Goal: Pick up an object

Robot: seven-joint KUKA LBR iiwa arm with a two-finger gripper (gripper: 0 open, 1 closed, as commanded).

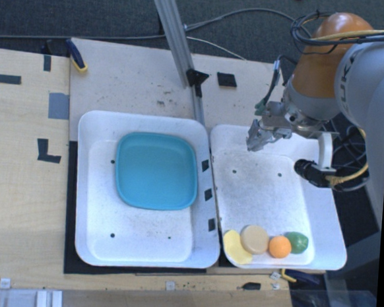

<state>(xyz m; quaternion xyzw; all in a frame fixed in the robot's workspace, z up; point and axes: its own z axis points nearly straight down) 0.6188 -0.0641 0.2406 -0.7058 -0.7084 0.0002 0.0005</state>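
Bring the pincer (pixel 258 143) (grip impossible to tell from here) well forward to the orange ball (pixel 279 247), dropping squarely over it.

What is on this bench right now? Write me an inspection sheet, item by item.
Surface: two white bins side by side; left bin, right bin, its floor speckled with dirt.
Job's things: yellow piece, beige round piece, orange ball and green piece, clustered at the right bin's near edge.
Clutter: blue plate in the left bin.
Grippers: claw above the right bin's far end, nothing seen in it.
Cables: black cables behind the bench and by the arm.
Surroundings: tape marks on the wooden board; slanted metal bar.
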